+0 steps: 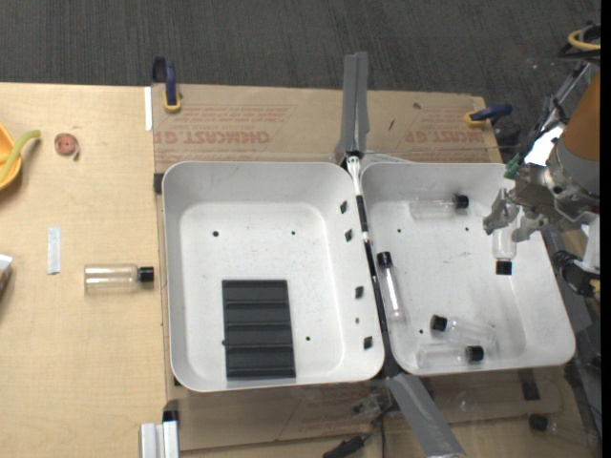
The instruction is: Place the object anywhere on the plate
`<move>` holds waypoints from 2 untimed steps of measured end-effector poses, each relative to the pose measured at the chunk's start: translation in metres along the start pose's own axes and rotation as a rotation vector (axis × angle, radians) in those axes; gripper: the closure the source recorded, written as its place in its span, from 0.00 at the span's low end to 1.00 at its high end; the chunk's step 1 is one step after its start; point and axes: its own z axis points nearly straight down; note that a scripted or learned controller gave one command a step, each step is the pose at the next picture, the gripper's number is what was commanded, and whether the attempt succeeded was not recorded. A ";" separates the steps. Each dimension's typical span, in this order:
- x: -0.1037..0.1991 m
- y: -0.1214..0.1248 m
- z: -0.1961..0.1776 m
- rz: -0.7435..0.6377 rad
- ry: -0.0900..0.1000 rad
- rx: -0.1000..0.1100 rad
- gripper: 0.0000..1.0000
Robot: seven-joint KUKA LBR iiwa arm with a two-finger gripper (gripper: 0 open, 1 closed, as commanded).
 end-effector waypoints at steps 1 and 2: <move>0.000 0.000 0.000 0.000 0.000 0.000 0.00; -0.040 0.048 0.001 -0.203 0.000 -0.002 0.00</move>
